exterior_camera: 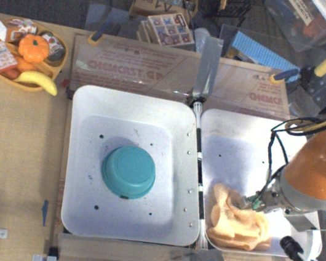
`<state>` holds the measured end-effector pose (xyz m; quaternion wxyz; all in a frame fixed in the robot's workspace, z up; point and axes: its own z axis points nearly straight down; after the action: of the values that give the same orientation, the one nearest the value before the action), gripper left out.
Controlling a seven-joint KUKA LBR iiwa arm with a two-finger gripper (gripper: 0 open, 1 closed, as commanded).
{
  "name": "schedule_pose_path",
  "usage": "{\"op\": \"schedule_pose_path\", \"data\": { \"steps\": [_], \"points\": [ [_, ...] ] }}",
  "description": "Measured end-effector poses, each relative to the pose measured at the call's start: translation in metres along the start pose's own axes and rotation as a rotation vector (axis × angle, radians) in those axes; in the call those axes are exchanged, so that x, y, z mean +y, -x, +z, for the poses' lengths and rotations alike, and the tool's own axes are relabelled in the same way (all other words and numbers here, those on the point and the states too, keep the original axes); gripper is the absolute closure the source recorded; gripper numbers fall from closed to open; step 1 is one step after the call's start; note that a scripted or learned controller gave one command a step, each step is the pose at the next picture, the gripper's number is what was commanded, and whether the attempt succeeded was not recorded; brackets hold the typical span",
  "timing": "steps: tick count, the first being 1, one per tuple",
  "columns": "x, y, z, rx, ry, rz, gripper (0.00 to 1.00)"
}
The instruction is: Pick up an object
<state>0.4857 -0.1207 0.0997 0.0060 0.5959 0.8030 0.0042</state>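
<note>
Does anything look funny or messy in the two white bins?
A little. The teal bowl sits upside down in the left bin, and the crumpled tan cloth is bunched into the right bin's front corner, under the tool.

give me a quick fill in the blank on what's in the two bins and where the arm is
The teal bowl lies upside down in the ____ bin.
The tan cloth-like object lies in the right bin, near its ____ edge.
The gripper is down at the ____ object.
The band above the arm's wrist is ____.

Missing words: left; front; tan; orange
</note>
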Motion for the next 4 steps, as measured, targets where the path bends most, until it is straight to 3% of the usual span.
{"op": "schedule_pose_path", "data": {
  "steps": [1, 2, 3, 4],
  "points": [
    [0.0, 0.0, 0.0, 0.0, 0.0, 0.0, 0.0],
    [0.047, -0.004, 0.011, -0.001, -0.005, 0.059, 0.0],
    [0.096, 0.012, 0.012, -0.001, -0.005, 0.121, 0.0],
    [0.007, 0.028, -0.047, 0.005, -0.014, -0.011, 0.0]
  ]
}}
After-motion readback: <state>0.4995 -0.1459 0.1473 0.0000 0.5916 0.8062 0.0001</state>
